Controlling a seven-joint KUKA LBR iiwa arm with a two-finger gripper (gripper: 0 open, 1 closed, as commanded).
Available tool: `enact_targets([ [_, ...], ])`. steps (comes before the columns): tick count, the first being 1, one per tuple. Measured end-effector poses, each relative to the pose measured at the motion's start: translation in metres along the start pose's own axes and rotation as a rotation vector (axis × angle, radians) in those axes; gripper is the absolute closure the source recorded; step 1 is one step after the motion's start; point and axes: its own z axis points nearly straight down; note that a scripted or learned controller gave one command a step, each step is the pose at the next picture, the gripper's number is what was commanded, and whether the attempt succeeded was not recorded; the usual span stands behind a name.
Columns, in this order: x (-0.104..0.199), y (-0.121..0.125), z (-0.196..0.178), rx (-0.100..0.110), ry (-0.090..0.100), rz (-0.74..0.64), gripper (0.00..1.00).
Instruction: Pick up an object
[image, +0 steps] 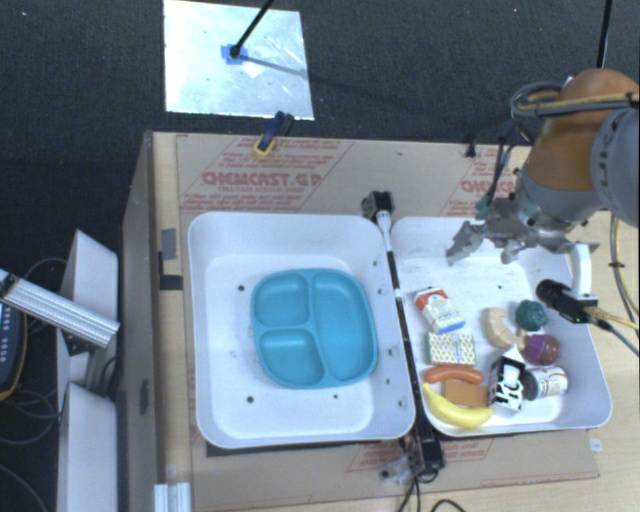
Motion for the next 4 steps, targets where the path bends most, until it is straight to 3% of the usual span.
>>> enact_targets([
  [1, 0.020, -0.007, 0.104, 0.002, 0.001, -0.001, 0.00],
  [2, -0.052, -0.036, 0.105, 0.000, -0.001, 0.002, 0.00],
  [3, -0.100, -0.067, 0.011, -0.003, -0.002, 0.003, 0.00],
  [4, -0.100, -0.050, 0.103, 0.002, 0.001, 0.000, 0.00],
])
